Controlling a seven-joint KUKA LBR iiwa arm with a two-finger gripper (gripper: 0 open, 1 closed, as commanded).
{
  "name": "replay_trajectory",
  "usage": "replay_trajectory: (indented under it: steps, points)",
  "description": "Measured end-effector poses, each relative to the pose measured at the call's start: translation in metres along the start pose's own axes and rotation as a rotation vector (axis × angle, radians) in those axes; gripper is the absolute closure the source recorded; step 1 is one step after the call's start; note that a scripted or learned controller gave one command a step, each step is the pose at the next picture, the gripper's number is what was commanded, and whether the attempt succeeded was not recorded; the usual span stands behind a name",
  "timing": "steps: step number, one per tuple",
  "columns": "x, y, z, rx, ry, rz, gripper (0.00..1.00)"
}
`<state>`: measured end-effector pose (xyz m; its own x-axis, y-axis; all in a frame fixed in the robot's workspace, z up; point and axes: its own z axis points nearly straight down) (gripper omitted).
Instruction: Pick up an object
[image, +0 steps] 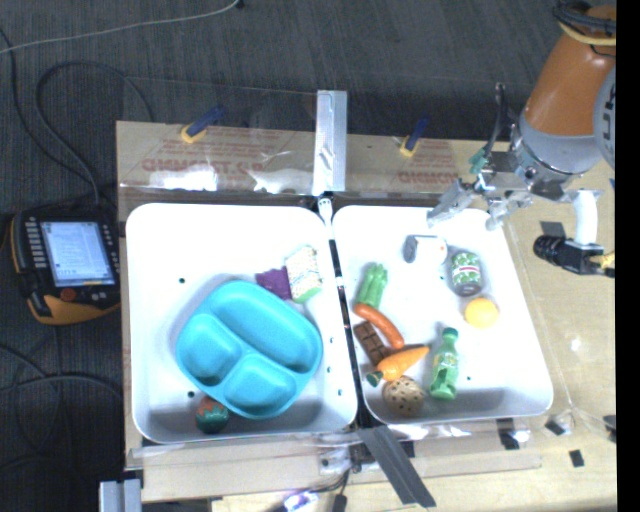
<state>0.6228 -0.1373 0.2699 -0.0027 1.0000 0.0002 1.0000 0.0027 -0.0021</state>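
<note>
- Cookie (403, 396), nearest corner of the right bin (530, 395): flat, probably hard plastic, lying low on the floor; little edge to pinch, so a poor pick.
- Bottle (445, 364), just right of the cookie: green, light, rigid and smooth, lying along its length; a pinch across the body below the cap looks best, though it may roll.
- Carrot (402, 359), touching the cookie and close to the bottle: tapered and slick; take it at the thick end, else it would squirt out.
- Sausage (379, 323) and a brown bar beneath it, crowded together: hard to isolate one.
- Lemon (482, 313), standing apart near the right wall: round, light, likely to slip from flat fingers; grip across the middle.
- Green pepper (372, 285), by the divider: elongated, easy to span crosswise.
- Can (466, 272), with free space around it: stiff, light, cylindrical; seems the safest target, squeezed across its sides.
- Left bin: blue tray (250, 345), broad and too wide to pinch except at the rim.
- Hand (478, 205), over the far rim of the right bin, above the can: its fingers look spread and hold nothing.
</note>
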Motion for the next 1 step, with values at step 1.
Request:
replay_trajectory:
  steps: [1]
  points:
    - [-0.0575, -0.0328, 0.1092, 0.002, -0.002, 0.083, 0.00]
